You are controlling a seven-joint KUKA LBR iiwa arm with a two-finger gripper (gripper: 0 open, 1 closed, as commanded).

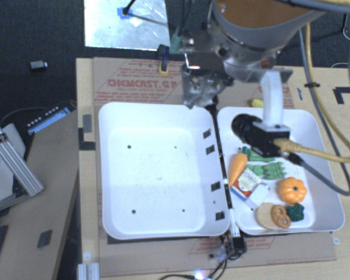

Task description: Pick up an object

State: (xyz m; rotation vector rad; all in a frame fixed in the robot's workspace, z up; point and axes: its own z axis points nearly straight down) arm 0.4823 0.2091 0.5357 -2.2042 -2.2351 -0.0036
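Hovering over the far rim between the bins, end effector (199,98), open or closed, can't tell. Eyeing the carrot (237,167) in the right bin (312,124): camera-side and slightly right of it, long axis running near-to-far, leafy end closest.

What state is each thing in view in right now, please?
Gripper, at the back rim where the bins meet.
Left bin, nothing in it.
Right bin, holds everything listed below.
Carrot, lying flat, leafy end toward the back.
Pea pods, lying flat.
Pumpkin, sitting upright.
Pretzel, resting on a bun.
Packet, lying flat.
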